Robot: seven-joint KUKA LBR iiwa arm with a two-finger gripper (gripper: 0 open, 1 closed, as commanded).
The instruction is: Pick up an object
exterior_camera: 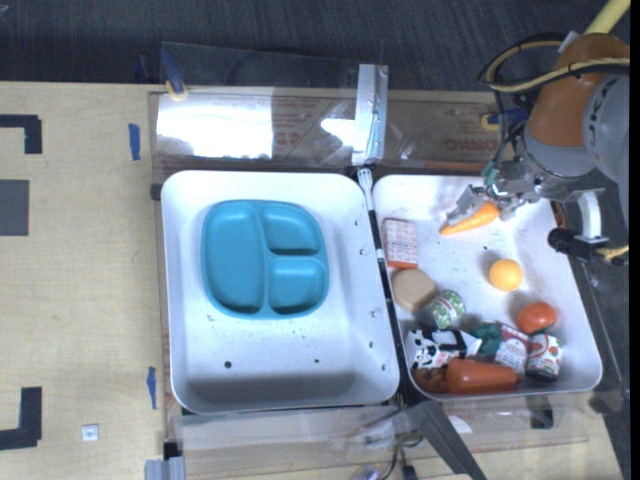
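Observation:
My gripper (pixel 492 202) hangs over the far part of the right bin (pixel 580 298). An orange toy carrot (pixel 462 224) lies slantwise under it, tip pointing left, and its thick end sits between the grey fingers (pixel 468 204), which are shut on it. The carrot is close to the bin floor; whether it is lifted off I cannot tell. The grey arm with its orange band (pixel 565 103) comes in from the upper right.
The right bin also holds an orange ball (pixel 505 274), a red tomato (pixel 537 316), a small red-and-white box (pixel 400 242), a tan disc (pixel 412 288), and several toys crowded along its near wall. A teal divided plate (pixel 265 258) lies in the left bin (pixel 190 368).

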